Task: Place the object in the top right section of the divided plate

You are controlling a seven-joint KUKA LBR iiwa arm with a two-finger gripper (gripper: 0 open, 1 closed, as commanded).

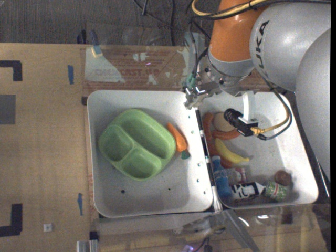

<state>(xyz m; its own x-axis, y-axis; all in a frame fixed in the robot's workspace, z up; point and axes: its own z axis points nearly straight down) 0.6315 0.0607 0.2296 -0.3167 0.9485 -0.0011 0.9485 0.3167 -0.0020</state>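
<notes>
Gripper [195, 94] sits right over the top end of the seam where the two white bins meet, hanging under the orange band [237, 20] of the grey arm [294, 41] that comes in from the right. Whether it is spread or pressed together can't be told from this angle; it's a small dark cluster of metal against the bin rims.

Over in the left bin [152, 193], the green divided plate [137, 143] lies tilted, its three sections bare. Just beside its right edge rests a toy carrot [177, 137], orange with a green stub at the lower end, lying on the bin floor and close against the plate's rim.

Right bin [294, 156] is busy: a yellow banana [231, 152] near the middle, an orange curved piece [218, 133] above it, a blue bottle [220, 178] along the left wall, a black-and-white carton [247, 190] and a small green can [276, 190] near the bottom. A black cable fitting [239, 122] dangles over the fruit.
</notes>
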